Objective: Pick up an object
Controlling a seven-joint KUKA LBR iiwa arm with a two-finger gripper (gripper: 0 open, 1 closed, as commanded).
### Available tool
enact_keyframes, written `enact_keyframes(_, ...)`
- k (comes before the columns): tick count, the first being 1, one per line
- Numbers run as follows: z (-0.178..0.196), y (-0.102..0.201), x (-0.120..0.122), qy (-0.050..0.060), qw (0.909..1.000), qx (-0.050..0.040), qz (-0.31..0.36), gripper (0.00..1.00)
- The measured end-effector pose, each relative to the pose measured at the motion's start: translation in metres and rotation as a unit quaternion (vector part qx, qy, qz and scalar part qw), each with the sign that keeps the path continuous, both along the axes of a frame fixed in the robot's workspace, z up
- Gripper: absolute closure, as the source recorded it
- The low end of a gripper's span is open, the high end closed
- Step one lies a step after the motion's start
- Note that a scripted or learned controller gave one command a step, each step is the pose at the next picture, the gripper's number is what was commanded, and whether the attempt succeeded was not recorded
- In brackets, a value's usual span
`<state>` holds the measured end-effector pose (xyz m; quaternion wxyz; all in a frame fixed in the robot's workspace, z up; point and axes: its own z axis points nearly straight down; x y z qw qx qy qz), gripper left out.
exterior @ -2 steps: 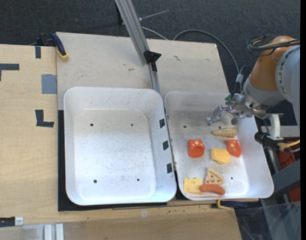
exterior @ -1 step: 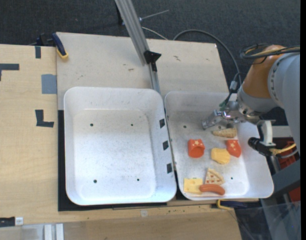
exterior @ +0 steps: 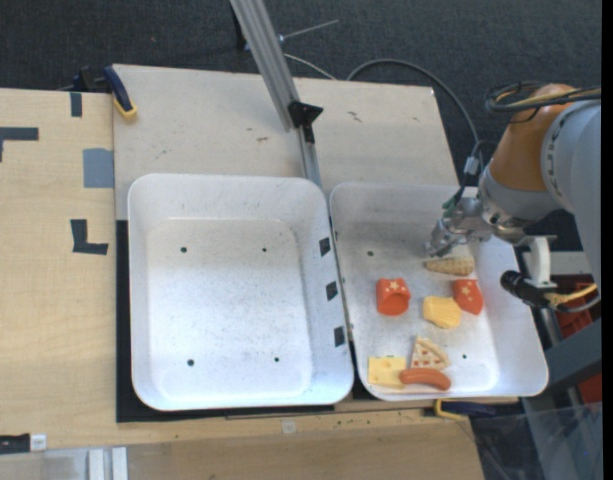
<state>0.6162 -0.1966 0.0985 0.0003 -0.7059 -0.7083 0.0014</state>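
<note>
Gripper (exterior: 448, 242) hung low over the right bin (exterior: 406, 208), right on top of a tan croissant-looking piece (exterior: 452, 265); couldn't tell if fingers were spread or pinched, too small and blurry; couldn't say if it was actually touching either. Just below sat an orange-red tomato piece (exterior: 392, 296), a yellow cheese chunk (exterior: 442, 313) and a red strawberry-ish bit (exterior: 468, 295); further down, near the front rim, a pizza slice (exterior: 428, 353), a sausage (exterior: 425, 378), a yellow block (exterior: 386, 371). Left bin (exterior: 226, 193) sat right beside it.
</note>
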Motion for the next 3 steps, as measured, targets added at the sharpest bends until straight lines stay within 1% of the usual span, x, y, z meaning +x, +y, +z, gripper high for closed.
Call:
enact_keyframes(1,0.042,-0.001,0.001,-0.003,1.0000,0.0003,-0.001,1.00)
enact_keyframes(2,0.088,0.006,0.000,-0.003,1.0000,0.0004,-0.001,1.00)
enact_keyframes(3,0.135,0.006,0.001,-0.003,1.0000,0.0000,-0.001,1.00)
